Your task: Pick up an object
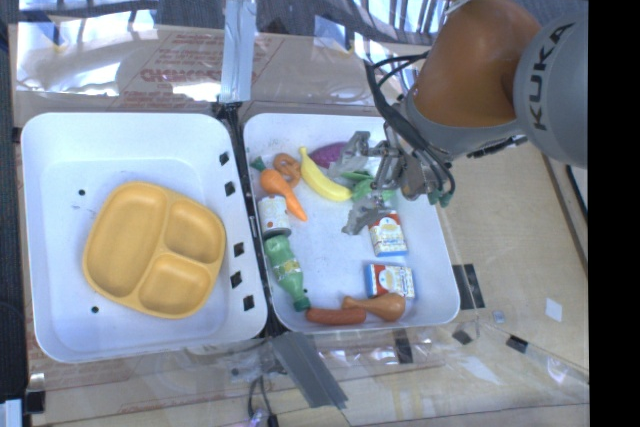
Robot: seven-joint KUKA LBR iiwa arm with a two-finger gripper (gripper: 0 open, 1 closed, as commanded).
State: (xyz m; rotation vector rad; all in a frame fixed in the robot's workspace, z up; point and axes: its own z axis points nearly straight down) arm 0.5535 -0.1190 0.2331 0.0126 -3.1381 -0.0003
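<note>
Camera view: gripper [365,183] above right bin [440,245] (crowded edges).

2 bins [130,130], 1 tray [152,248], 2 cartons [387,235]; 1 banana [322,178]

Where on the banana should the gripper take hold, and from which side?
Probably mid-length on the banana, from straight above, fingers closing across its narrow width. It lies flat and curved; the carrot crowds its left end, green pieces its right.
</note>
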